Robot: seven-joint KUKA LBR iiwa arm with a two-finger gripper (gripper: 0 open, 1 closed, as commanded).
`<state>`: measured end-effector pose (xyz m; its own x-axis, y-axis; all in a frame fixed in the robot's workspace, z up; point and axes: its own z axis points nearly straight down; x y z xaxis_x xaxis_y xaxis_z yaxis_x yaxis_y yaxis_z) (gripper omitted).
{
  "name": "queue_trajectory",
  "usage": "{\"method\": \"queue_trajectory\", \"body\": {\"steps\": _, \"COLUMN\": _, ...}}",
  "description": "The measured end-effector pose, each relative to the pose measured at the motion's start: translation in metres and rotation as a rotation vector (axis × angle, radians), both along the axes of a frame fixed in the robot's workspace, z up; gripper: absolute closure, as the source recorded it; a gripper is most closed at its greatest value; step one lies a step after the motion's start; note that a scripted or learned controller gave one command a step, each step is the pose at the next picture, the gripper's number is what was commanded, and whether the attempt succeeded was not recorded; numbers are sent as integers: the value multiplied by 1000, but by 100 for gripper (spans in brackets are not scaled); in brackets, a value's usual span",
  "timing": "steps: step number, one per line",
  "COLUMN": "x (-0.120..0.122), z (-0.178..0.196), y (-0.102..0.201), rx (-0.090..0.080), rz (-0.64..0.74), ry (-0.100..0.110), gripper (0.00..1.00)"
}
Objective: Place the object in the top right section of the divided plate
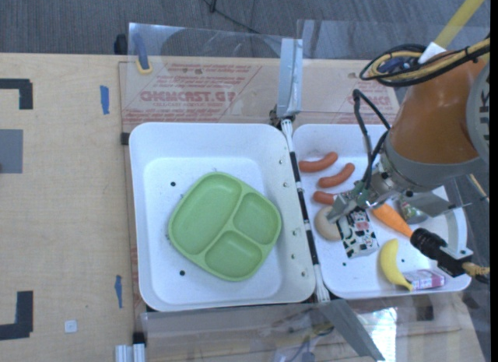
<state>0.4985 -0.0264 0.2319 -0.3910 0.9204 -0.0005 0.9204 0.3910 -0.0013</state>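
Faint red letters run across the clear sheet (204, 88) behind the bins, but they are too pale to read. The arm (436, 123) comes in from the right and bends down over the right bin (459, 232). Its gripper (348, 206) sits low among the toy food, next to a tan round thing (325, 224) and a sausage (324, 197). I cannot tell if it has hold of anything. The green plate (226, 226) lies in the left bin (156, 158). A banana (393, 265) is near the front.
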Motion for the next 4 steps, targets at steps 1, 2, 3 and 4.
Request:
{"method": "queue_trajectory", "body": {"steps": 1, "x": -12, "z": -48, "y": 64, "rx": 2, "rz": 329, "ry": 0, "gripper": 100}}
{"method": "queue_trajectory", "body": {"steps": 2, "x": 27, "z": -17, "y": 112, "rx": 0, "rz": 589, "ry": -6, "gripper": 100}}
{"method": "queue_trajectory", "body": {"steps": 3, "x": 26, "z": -17, "y": 112, "rx": 0, "rz": 589, "ry": -6, "gripper": 0}}
{"method": "queue_trajectory", "body": {"steps": 4, "x": 51, "z": -32, "y": 24, "rx": -2, "rz": 713, "ry": -7, "gripper": 0}}
